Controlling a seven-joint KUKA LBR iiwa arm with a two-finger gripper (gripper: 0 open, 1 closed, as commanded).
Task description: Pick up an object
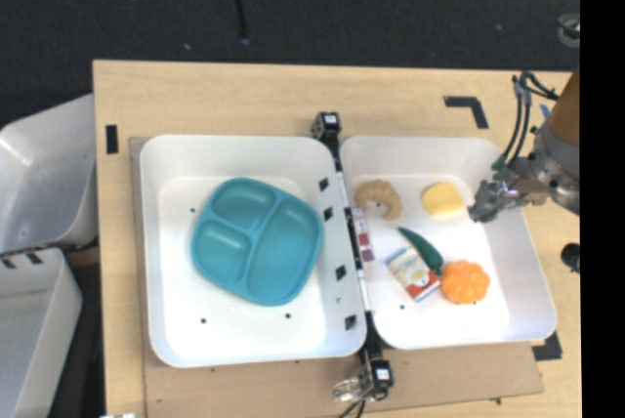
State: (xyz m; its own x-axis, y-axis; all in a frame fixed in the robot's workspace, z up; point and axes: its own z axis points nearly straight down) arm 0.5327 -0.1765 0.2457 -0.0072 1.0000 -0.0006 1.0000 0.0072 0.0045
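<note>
The arm [559, 147] is reaching in low over the right bin [532, 309], its jaws, whose state I cannot tell, hovering just right of the yellow block [442, 200].

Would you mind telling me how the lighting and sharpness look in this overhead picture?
In the camera view, lighting is even and soft; the white bins are bright, nearly washed out, with faint shadows under the blue plate; the floor beyond the bench is dark; the tool and small items such as the orange toy look slightly blurred.
</note>
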